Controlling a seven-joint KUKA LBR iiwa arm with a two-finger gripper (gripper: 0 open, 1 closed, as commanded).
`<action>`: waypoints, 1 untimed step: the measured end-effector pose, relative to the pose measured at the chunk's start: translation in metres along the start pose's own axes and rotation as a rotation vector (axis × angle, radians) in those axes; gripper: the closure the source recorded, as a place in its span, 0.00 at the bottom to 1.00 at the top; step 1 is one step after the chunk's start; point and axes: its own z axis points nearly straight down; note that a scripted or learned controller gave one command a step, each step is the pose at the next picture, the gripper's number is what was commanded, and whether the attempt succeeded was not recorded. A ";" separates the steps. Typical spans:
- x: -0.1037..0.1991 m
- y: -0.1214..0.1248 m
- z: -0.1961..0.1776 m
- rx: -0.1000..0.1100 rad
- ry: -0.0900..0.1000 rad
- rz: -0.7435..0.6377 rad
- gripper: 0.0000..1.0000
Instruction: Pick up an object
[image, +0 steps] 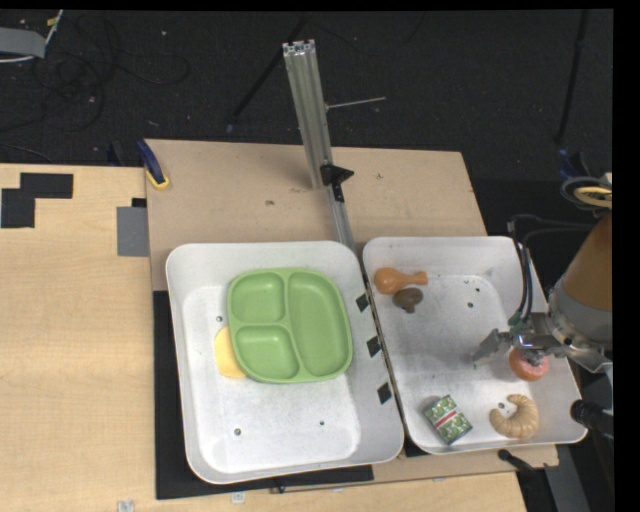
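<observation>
Reaching in from the right: the grey arm (590, 290), with its orange band, is hanging over the right edge of the right bin (450, 262).
Claw: the gripper (518, 345) is sitting low at the right side of that bin; one dark finger (490, 347) is pointing to the left over the white floor.
Claw opening: the fingers are looking spread apart, so the claw is released, not clenched.
Claw contact: nothing is lying between the fingers; a pink round object (530, 364) is resting just below the gripper, touching it or almost touching, I cannot tell which.
Task things in the right bin: an orange pear-shaped toy (397, 279) is lying near the far left corner, with a small brown object (407, 297) just beside it; a green packet (446, 419) is lying near the front edge; a tan croissant-shaped object (514, 416) is lying near the front right corner.
Left bin (200, 400): it is holding a green divided plate (290, 325), and a yellow object (227, 355) is showing from under the plate's left edge.
</observation>
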 end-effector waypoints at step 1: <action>0.003 0.002 0.050 -0.005 0.004 -0.003 0.00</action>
